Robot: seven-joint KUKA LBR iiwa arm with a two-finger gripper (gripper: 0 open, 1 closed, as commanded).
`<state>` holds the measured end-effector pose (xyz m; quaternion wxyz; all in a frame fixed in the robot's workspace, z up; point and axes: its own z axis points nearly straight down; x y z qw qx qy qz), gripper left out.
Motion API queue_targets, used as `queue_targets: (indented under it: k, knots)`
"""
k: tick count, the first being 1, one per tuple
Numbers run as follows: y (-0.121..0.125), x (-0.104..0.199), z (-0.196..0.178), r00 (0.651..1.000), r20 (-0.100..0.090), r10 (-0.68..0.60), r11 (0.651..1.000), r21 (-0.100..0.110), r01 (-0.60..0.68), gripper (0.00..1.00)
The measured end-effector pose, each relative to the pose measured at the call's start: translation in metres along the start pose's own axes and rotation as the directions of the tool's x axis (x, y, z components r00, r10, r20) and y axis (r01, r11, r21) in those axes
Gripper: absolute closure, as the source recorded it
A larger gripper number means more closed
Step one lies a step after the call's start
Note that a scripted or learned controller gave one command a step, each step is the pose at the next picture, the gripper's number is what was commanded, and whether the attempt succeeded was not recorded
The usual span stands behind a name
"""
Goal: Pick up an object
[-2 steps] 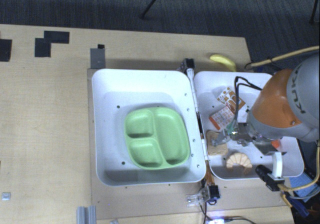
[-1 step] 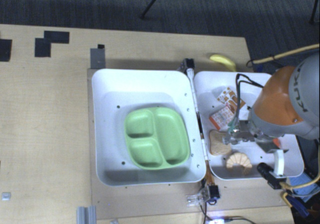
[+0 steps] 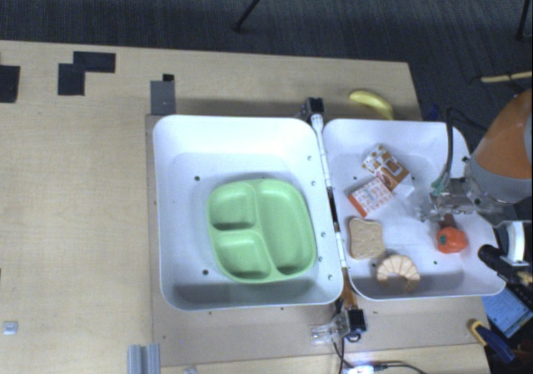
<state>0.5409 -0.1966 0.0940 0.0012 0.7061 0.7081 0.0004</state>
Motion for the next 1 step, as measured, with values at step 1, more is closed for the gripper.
queue_targets:
  k: [1]
  knots:
    - [0.0925,0.0673,0.0078,1.000,-0.002,-0.005,1.000,-0.005,0.005,1.00]
